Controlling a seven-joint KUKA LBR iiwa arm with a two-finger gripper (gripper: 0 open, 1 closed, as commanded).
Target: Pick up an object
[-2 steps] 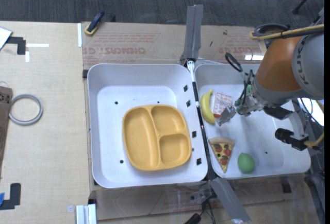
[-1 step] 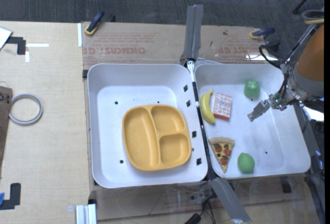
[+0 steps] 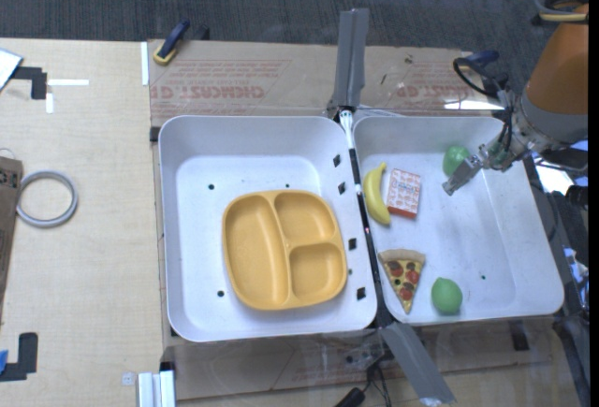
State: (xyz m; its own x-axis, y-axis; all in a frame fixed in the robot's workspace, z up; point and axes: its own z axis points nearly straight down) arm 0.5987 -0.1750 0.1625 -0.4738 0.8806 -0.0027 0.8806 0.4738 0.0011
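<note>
Standing over the counter (image 3: 84, 302), I see two white bins side by side; the left bin (image 3: 187, 152) carries a yellow divided plate (image 3: 284, 249) near its middle, and the right bin (image 3: 524, 283) carries the small things the arm might take; the arm (image 3: 562, 78) reaches in over that bin's far right corner.

What the coming move turns on, I'd say, is the green object (image 3: 455, 157) by the far wall of the right bin; the hand (image 3: 463, 174) hangs at the end of the arm with its tip pointing left and a little toward the near side, and the green object lies just beyond that tip, on its far-left side, so close that the two seem to touch or overlap; I cannot tell whether the hand is apart or together, nor whether anything sits in it.

Other candidates lie further off: the red-and-white carton (image 3: 404, 193) is left of the hand, toward the divider; the banana (image 3: 376, 195) lies just beside it, its long axis running far to near along the divider; the pizza slice (image 3: 403, 276) and the green ball (image 3: 446, 296) sit well apart from the hand, near the near edge.
</note>
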